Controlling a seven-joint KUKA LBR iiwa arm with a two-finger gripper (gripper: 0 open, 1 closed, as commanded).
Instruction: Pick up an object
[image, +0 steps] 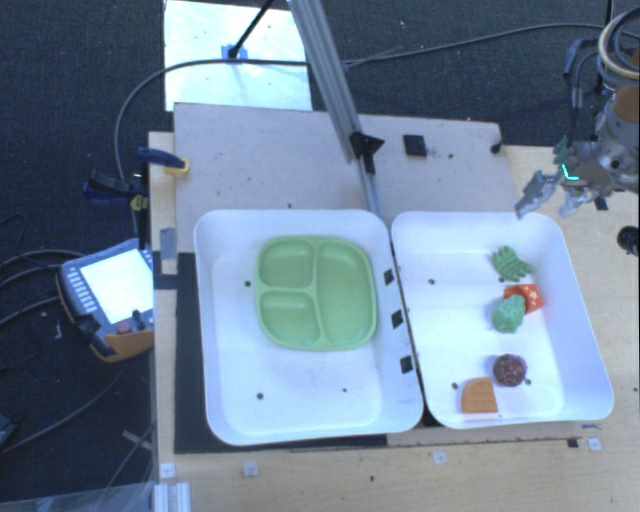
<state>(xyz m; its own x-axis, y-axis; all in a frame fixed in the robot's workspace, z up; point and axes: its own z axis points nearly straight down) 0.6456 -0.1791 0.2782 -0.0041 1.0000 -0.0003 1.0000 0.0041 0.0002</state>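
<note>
Camera view gives us 2 white bins side by side on the bench. We see the left bin carrying a green 3-part plate. We find 5 small things in the right bin, down its right half: a dark green piece at top, a red-orange block touching a light green lump, a dark ball, and an orange wedge nearest us. We see the gripper above the right bin's far right corner, fingers spread, nothing between them.
</note>
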